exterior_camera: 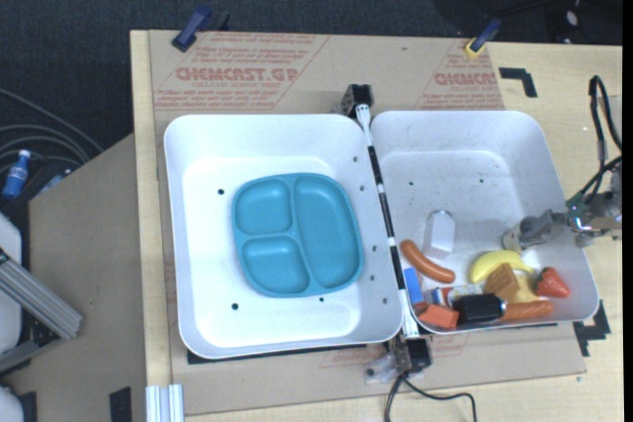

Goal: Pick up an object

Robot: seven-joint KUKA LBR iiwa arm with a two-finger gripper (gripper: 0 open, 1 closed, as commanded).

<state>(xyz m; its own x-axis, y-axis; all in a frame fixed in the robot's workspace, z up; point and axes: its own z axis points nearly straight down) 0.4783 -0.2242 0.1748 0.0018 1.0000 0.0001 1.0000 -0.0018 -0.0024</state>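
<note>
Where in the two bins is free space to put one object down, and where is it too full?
Free: the right bin's far half, above the hot dog, and the left bin's floor around the blue tray. Crowded: the right bin's near corner, around the banana.

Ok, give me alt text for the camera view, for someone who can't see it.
Two white bins sit side by side: the left bin holds a blue divided plate, and the right bin has toy food heaped in its near corner. The claw reaches in over the right bin's far-right side, above the heap.

Small, seemingly grey metal pincer [524,232]
</note>
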